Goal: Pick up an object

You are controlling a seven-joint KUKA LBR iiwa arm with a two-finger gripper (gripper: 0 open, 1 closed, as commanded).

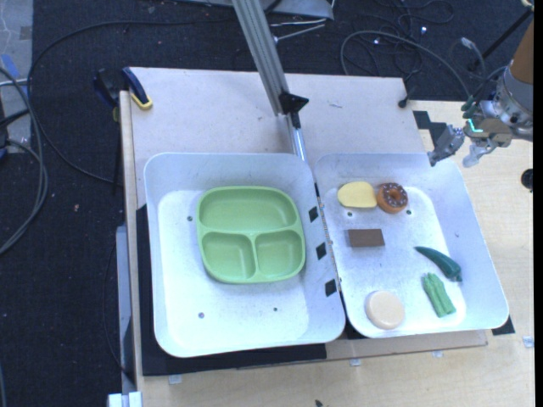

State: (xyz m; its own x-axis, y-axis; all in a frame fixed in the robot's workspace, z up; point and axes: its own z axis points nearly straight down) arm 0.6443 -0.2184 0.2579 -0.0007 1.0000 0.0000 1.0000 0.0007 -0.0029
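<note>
1. Where the bench (254,108) carries two shallow white bins side by side, the left bin (170,312) is occupied by a green divided plate (252,233), which lies flat near its middle with three compartments; the right bin (475,253) is seen touching it along the centre.
2. At the upper right, the grey arm (519,83) is held above the bench beyond the right bin's far corner; its gripper (465,147) is seen spread, with nothing between the fingers.
3. Within the right bin, a yellow piece (357,195) is placed at the far side, touching a brown doughnut (392,197); a brown block (366,238) lies just below them.
4. Near the front, a cream round piece (385,309) is set; beside it a light green vegetable (439,295) lies, with a dark green pepper (441,261) just above.
</note>
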